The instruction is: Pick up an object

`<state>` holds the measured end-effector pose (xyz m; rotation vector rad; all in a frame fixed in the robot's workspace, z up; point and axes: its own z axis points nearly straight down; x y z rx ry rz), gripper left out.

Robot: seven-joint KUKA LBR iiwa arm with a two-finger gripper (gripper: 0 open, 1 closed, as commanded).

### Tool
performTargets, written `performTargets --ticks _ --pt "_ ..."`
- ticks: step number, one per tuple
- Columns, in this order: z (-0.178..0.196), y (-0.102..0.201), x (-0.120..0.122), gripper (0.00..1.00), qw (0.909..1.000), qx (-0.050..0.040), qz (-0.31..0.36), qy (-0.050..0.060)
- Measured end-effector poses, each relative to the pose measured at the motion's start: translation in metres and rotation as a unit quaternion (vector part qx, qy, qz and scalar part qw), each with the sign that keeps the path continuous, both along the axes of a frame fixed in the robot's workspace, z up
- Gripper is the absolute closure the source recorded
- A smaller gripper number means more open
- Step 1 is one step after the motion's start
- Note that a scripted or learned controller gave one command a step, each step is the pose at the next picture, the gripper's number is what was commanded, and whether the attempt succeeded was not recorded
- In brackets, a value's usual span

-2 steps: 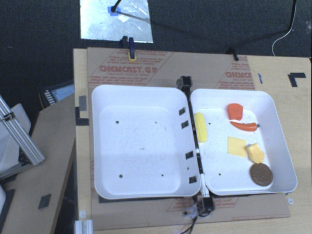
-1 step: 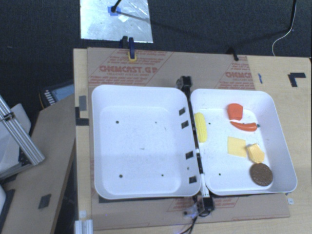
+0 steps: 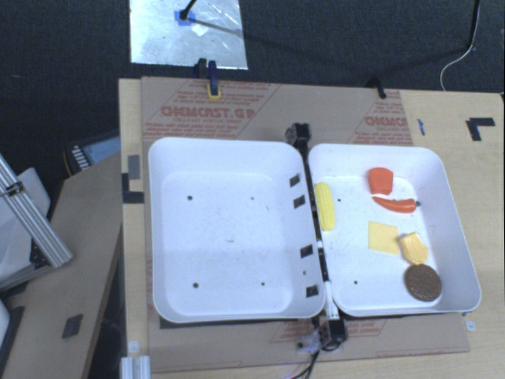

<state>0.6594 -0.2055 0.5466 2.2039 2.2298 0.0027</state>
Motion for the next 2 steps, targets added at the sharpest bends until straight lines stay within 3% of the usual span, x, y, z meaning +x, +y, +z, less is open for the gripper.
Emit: performTargets --ticks 1,2 --pt "0.0121 0.0006 0.0004 1.0 1.0 -0.001 0.002 -0.002" --pt "0.0116 0.0005 0.0003 0.0 1.0 -0.0009 0.003 -0.002"
